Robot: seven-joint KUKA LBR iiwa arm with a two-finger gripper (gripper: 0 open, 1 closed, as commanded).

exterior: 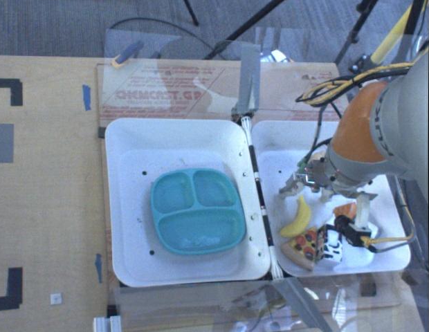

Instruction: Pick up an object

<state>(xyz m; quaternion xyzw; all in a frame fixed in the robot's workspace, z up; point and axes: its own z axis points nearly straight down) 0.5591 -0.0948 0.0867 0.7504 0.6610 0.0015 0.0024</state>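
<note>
Just below the hand (318,185), in the right bin (270,144), lies the banana (298,218), its long axis running from the upper end nearest the hand down and leftward, away from it. Whether the hand is apart or together I cannot tell. Beyond the banana, further below the hand, sits a pizza slice toy (304,246). A straight descent looks the likely approach.

You've got a teal three-compartment plastic plate (198,210) in a white bin (124,151); yellow banana (298,218) just below the gripper (313,185), speckled pizza-slice toy (304,246) beyond.
</note>
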